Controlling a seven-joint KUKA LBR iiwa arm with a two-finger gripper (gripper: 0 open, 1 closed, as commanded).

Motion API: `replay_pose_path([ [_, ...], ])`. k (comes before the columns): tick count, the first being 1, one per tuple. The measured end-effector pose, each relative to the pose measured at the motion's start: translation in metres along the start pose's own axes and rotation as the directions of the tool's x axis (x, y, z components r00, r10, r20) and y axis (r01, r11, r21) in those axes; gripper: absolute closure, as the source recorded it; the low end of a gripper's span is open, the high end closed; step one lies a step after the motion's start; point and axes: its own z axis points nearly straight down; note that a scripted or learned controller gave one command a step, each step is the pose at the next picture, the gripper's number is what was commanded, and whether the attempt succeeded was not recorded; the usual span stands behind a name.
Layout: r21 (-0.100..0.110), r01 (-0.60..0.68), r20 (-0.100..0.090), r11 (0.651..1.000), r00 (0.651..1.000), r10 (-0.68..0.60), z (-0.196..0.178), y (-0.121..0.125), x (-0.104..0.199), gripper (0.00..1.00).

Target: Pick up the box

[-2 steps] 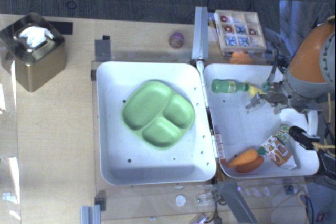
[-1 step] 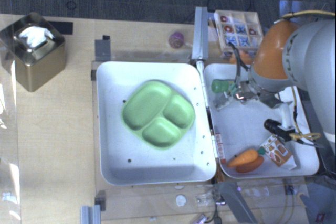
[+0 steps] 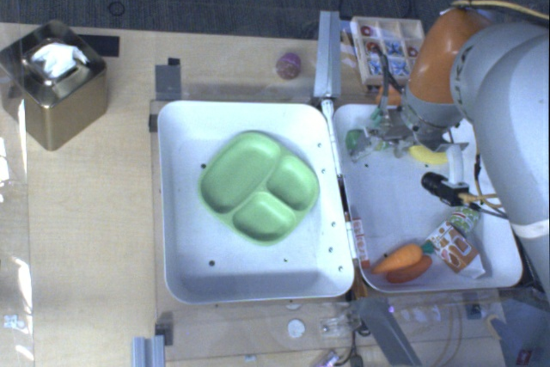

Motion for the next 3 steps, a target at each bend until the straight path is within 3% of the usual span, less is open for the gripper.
replay_pose_path([
  [1, 0.034, 0.108, -0.003, 0.994, 0.994, -0.108, 0.0, 0.009, -0.005, 0.0],
  [2, -0.019, 0.057, 0.006, 0.998, 0.998, -0.057, -0.001, -0.061, 0.005, 0.0],
  [3, -0.018, -0.076, 0.004, 0.997, 0.997, 0.076, 0.0, -0.007, -0.012, 0.0],
])
